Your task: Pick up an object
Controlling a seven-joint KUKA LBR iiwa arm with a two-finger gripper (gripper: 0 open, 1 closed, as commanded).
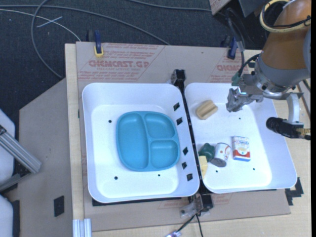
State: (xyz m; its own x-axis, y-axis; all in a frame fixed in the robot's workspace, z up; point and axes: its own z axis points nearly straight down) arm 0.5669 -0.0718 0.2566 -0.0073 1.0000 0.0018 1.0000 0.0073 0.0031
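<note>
Currently approach step: hand [238, 102] above right bin [276, 177], just right of tan sponge block [206, 109]; grip state indiscernible, nothing seen held. Next: descend onto chosen item.

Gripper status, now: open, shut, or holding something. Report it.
Gripper: cannot be told from this angle; nothing visible in it. It hangs over the right bin, beside the tan sponge.

Bright, even overhead lighting, with both white bins [94, 147] near blown out and faint glare on the orange band [291, 14] above the tool [236, 102]. Soft, short shadows only, hugging the small items just beside and below the tool. Slightly soft focus and mild graininess throughout, darkest over the floor [39, 43] far left of the tool.
</note>
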